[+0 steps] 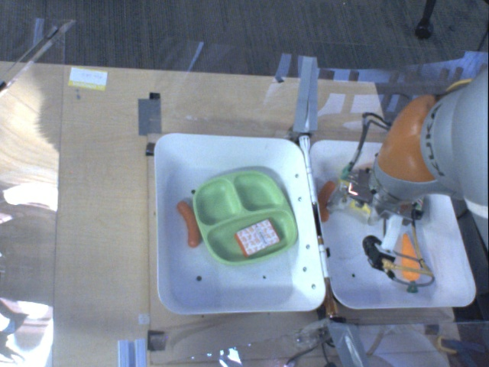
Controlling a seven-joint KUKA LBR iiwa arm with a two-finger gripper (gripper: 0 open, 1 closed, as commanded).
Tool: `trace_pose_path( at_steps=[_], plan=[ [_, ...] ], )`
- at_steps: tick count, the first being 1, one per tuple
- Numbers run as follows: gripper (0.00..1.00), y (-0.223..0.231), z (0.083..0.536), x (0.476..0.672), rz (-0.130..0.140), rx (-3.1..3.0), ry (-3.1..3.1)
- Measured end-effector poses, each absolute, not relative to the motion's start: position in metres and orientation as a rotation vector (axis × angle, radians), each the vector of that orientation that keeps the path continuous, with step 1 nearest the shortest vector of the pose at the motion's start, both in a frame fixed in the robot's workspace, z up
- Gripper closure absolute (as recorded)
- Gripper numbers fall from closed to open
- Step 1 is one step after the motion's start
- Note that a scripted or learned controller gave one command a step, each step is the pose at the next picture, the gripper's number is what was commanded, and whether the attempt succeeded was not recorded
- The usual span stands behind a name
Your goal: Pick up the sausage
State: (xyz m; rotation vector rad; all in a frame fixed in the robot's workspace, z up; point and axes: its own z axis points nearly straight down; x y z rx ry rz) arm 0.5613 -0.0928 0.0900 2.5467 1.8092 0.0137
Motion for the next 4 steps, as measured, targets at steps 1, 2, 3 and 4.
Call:
trace_pose_path(
  at_steps=[1, 2, 3, 4],
  plan=[
    [0.00, -0.099, 0.089, 0.508, 0.014, 2.532, 1.841],
    [0.00, -0.108, 0.090, 0.595, 0.005, 1.883, 2.494],
    [0.00, -0.101, 0.092, 0.544, 0.001, 1.878, 2.483],
    [0.00, -0.104, 0.093, 0.538, -0.007, 1.123, 2.900]
  ],
)
